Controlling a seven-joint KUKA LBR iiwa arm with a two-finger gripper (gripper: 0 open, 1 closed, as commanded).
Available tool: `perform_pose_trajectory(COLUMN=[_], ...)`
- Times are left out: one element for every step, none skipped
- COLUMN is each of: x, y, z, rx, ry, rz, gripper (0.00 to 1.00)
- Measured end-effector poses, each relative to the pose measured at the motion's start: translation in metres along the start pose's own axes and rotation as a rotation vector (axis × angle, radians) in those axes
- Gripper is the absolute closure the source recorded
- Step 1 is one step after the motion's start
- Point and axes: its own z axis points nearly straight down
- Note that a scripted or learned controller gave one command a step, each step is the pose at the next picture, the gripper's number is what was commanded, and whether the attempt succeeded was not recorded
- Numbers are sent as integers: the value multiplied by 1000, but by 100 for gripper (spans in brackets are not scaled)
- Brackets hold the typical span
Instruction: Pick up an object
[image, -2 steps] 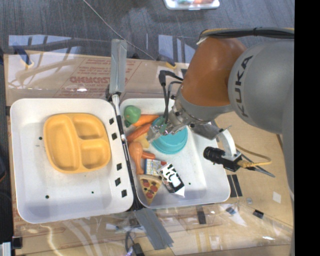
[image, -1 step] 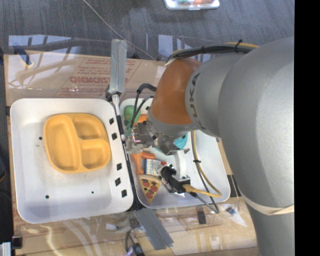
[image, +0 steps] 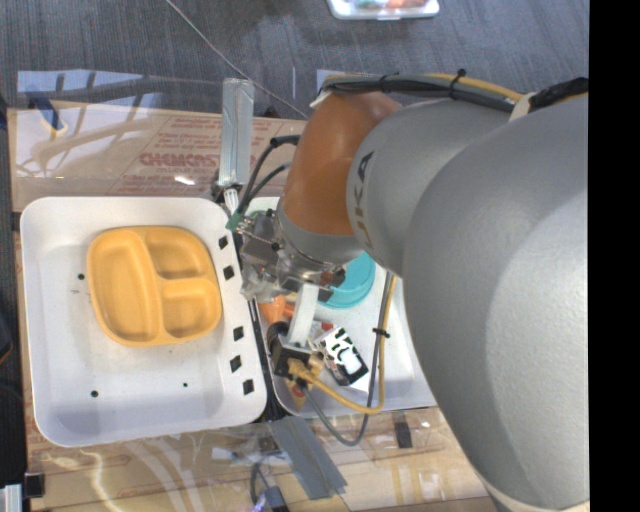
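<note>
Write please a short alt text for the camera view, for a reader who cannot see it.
A large grey robot arm with an orange band reaches from the right over the right white bin, covering most of it. The left white bin holds a yellow divided plate.

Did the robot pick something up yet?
Not that I can see. Done: the tool is low in the right white bin, near a teal round bowl. In hand: I can't tell whether it grips anything, because the arm hides that spot. Left: lifting something clear of the bin. The yellow divided plastic tray lies flat in the left white bin.
</note>
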Motion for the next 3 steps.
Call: perform_pose_trajectory(x=[-90, -44, -77], y=[-6, 15, -11], z=[11, 12, 22], rx=[3, 2, 6], ry=[-3, 0, -2], rz=[66, 52, 630], gripper=[100, 100, 100])
